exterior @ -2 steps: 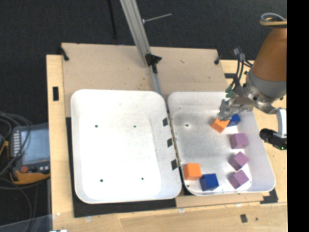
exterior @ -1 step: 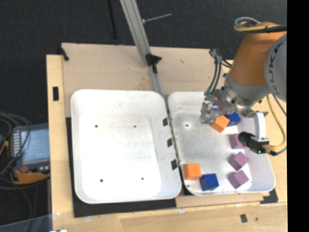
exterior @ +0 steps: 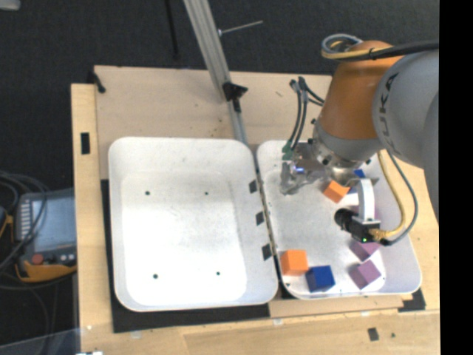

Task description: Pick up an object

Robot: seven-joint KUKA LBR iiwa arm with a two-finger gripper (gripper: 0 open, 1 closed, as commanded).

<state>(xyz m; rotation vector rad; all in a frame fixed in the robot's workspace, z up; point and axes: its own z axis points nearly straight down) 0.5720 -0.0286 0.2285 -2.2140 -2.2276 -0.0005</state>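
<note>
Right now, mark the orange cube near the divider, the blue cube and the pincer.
orange cube (exterior: 295, 261), camera view, top face.
blue cube (exterior: 321, 278), camera view, top face.
pincer (exterior: 295, 180), camera view, between its fingertips over the right bin.

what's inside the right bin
In the right bin: an orange block, a blue block, two purple blocks and another orange block. The arm covers the far part.

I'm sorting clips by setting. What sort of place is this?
Probably a robotics lab test bench: a grey arm reaches over two white bins on a wooden bench, coloured blocks lie in the right bin, and a handheld controller sits at the left.
</note>
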